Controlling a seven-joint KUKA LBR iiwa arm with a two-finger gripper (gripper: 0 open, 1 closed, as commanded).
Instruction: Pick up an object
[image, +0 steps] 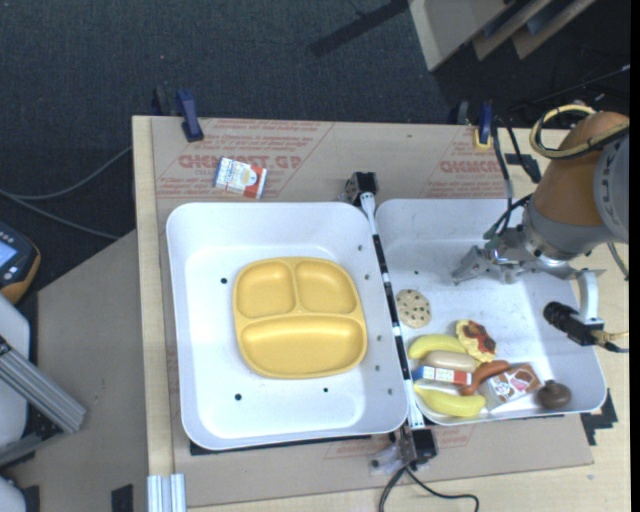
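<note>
tool (487, 262) spread open, holding nothing | above right bin (440, 222) | cookie (412, 308) nearby

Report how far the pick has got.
Done: the arm has reached over the right bin, its end effector above bare floor. In hand: nothing visibly gripped. Left: the cookie, bananas and other toy food lie untouched nearer the front; one must be grasped and lifted.

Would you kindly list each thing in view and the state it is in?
Yellow tray: upright, nothing in it, left bin.
Cookie: flat, right bin.
Bananas: piled with other toy food.
Small box: on the bench behind the bins.
Gripper: low in the right bin, holding nothing.
</note>
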